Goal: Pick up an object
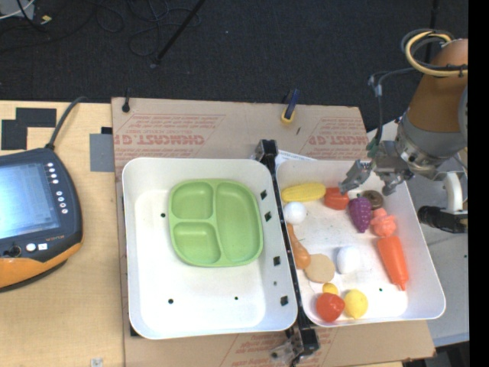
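A dark carpeted floor with loose cables runs along the top, and below it sits a bench covered by a cardboard sheet (pixel 191 132) printed with red lettering. At far left rests a control pendant (pixel 30 212) with a grey screen and an orange underside. Next comes the left bin (pixel 145 297), which holds a green divided plate (pixel 215 222) lying flat toward its upper middle. Touching its right wall is the right bin (pixel 428 297), crowded with toy food: a white egg (pixel 295 212) by the divider, a yellow banana-like piece (pixel 303 192) above it, a tan rounded piece (pixel 319 267), a red tomato (pixel 330 306) and a yellow lemon (pixel 355 303) near the front edge, a second white egg (pixel 348 260), a red piece (pixel 335 199), purple grapes (pixel 361 213), a pink piece (pixel 384 225) and an orange carrot (pixel 393 260) lying lengthwise by the right wall. Above the bin's upper right corner hangs the gripper (pixel 376 177), its fingers spread apart with nothing between them, just above the grapes and red piece. The arm (pixel 435 105) rises behind it at far right.
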`<state>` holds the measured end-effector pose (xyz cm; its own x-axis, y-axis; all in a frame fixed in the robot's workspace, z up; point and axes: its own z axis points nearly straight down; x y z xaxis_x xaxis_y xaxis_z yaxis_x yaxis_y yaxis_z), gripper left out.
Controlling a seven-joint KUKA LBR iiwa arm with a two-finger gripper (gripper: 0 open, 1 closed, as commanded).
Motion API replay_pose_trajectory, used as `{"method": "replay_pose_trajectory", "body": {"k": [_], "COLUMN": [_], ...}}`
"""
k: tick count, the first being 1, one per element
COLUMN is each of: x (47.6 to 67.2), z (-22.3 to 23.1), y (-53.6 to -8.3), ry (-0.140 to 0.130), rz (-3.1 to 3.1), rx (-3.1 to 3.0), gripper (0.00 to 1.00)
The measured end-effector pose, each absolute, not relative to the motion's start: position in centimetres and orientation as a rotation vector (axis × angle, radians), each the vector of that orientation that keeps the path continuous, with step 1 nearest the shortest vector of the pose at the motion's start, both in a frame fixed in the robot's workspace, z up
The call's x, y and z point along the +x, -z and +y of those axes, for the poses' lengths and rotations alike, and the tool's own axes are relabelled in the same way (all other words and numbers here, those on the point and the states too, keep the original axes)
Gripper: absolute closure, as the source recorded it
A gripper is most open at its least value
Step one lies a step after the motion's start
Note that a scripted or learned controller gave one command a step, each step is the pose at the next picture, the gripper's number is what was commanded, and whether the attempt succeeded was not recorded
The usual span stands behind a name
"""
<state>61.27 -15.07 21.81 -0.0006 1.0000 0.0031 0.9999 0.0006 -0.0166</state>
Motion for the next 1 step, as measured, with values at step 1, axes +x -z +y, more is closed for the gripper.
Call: {"method": "replay_pose_trajectory", "body": {"k": [1], "x": [61.48], "z": [-15.09], "y": [-22.45], "ry": [-0.005], "rz": [-2.22], "rx": [-2.215], "gripper": [0.0]}}
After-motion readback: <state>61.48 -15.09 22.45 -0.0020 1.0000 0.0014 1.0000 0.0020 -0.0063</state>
